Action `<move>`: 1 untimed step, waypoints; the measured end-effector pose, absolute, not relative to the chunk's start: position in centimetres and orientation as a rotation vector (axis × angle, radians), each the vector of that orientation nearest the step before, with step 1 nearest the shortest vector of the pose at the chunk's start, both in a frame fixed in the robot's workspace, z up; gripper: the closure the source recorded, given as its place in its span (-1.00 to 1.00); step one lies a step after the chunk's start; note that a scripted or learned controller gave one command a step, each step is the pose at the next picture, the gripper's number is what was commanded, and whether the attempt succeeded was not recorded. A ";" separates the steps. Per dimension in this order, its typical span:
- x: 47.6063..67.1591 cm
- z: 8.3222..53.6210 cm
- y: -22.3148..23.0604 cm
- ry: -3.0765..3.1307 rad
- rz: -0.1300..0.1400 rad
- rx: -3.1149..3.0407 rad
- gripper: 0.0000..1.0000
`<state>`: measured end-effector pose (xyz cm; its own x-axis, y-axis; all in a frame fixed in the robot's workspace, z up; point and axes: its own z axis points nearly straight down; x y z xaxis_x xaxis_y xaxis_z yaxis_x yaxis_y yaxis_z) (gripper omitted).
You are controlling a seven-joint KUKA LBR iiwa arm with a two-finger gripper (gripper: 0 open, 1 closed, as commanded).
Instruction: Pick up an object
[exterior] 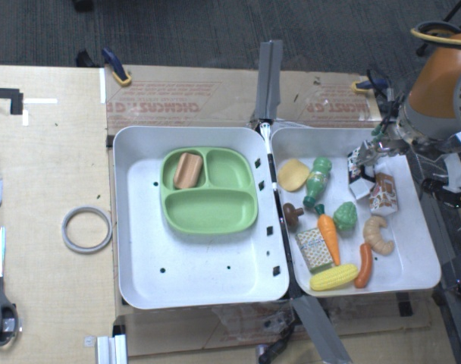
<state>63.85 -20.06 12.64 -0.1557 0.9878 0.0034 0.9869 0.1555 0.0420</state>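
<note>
bench (48,150): light wood top, cardboard sheet under the two bins, blue-yellow clamps at the 12 o'clock edge.
left bin (139,279): white, shallow, touching the right bin along a centre divider.
right bin (412,271): white, holds the loose toy items.
arm (437,82): grey with orange band, enters at 2 o'clock, over the right bin's 1 o'clock corner.
green tray (211,211): three compartments, sits toward 12 o'clock in the left bin.
end effector (376,152): low over the right bin's 2 o'clock area, just beside the packets; opening cannot be judged, nothing seen held.
corn (334,277): yellow, at 6 o'clock in the right bin, touching the red pepper.
carrot (329,237): orange, centre of the right bin, beside the grey sponge block.
grey sponge block (315,249): at 7 o'clock of the carrot.
bread roll (188,170): brown, in the tray's 10 o'clock compartment.
yellow chip (293,174): 10 o'clock in the right bin.
green bottle (317,179): tilted, just beside the yellow chip.
croissant (379,233): tan, 4 o'clock in the right bin.
snack packet (384,192): at 2 o'clock, just below the end effector.
broccoli (345,216): beside the carrot top.
red pepper (364,265): at 5 o'clock.
tape ring (86,228): on the bench at 9 o'clock of the left bin.
</note>
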 end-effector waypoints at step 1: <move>63.3 12.0 -21.1 2.359 0.029 2.037 -1.00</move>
<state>63.26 -21.05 12.05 -0.1456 0.9893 -0.0061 0.9889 0.1457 0.0300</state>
